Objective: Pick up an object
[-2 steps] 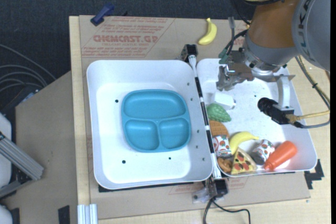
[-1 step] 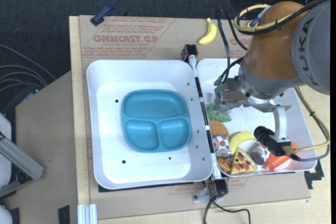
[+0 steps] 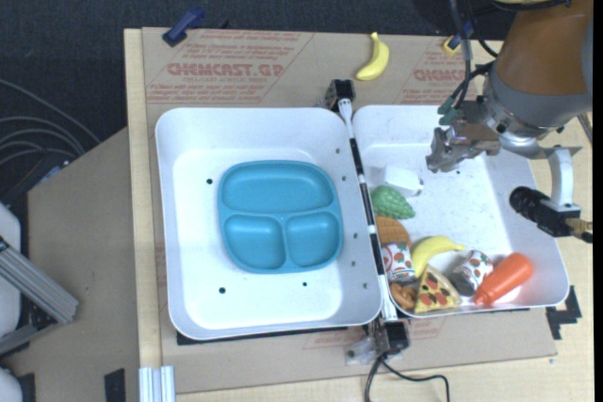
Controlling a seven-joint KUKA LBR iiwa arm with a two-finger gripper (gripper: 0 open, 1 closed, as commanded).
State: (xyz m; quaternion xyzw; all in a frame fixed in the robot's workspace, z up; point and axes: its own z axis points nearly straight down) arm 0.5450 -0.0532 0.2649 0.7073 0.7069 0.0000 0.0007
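My gripper (image 3: 447,157) hangs over the upper middle of the right bin (image 3: 528,202), pointing down, with nothing visible between its fingers. Just below and left of it lies a small white block (image 3: 403,179). Further down sit a green leafy toy (image 3: 391,201), a brown bun-like piece (image 3: 393,231), a yellow banana (image 3: 435,249), a pizza slice (image 3: 433,292), a small can (image 3: 468,270) and an orange carrot (image 3: 505,278), all crowded in the bin's lower left corner.
The left bin (image 3: 188,155) holds a blue divided plate (image 3: 279,215). A second yellow banana (image 3: 374,59) lies on the cardboard behind the bins. A black part of the arm (image 3: 542,207) reaches over the right bin's right side.
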